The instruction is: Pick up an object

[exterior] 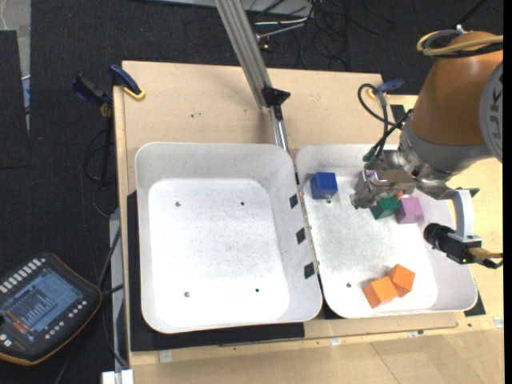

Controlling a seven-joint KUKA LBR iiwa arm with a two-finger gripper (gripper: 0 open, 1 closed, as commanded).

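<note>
My gripper hangs low over the far part of the right bin, reaching in from the right. A green block lies right beside its tip, partly under the wrist. Touching the green one on its right is a pink block. A blue cube sits to the gripper's left near the bin's far left corner. Two orange blocks lie together near the bin's front edge.
The left bin stands beside the right one, sharing a rim with black clips. A slanted metal pole comes down to the bench between the bins at the back. A teach pendant lies at the lower left.
</note>
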